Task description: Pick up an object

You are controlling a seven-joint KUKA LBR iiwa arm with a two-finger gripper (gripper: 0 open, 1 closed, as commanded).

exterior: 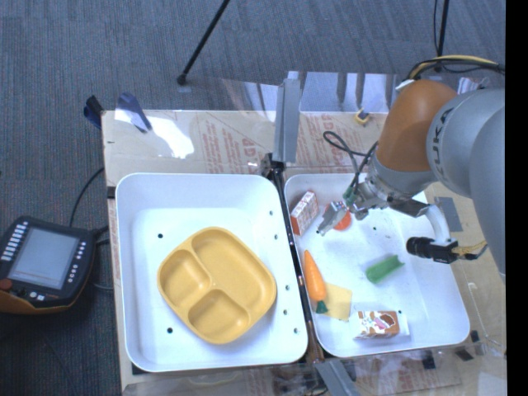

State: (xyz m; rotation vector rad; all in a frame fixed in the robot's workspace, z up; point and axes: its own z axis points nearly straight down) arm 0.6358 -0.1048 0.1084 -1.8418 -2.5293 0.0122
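Observation:
In the right bin (429, 308), my gripper (337, 217) hangs low over the back left part. A small red object (344, 219) shows right against it, partly hidden by it. Just left of it stands a small red and white carton (304, 211). Along the bin's left wall lies an orange carrot (314, 275), with a yellow wedge (337, 299) beside its lower end. A green piece (384, 268) lies mid-bin to the right of the gripper. Near the front wall rests a brown and white packet (381, 324).
A yellow divided plate (216, 283) sits in the left bin (136, 221). A grey post (286, 126) rises behind the divider between the bins. A black sensor on a cable (431, 247) sticks out by the right bin's right side. A teach pendant (41, 262) lies on the floor at the left.

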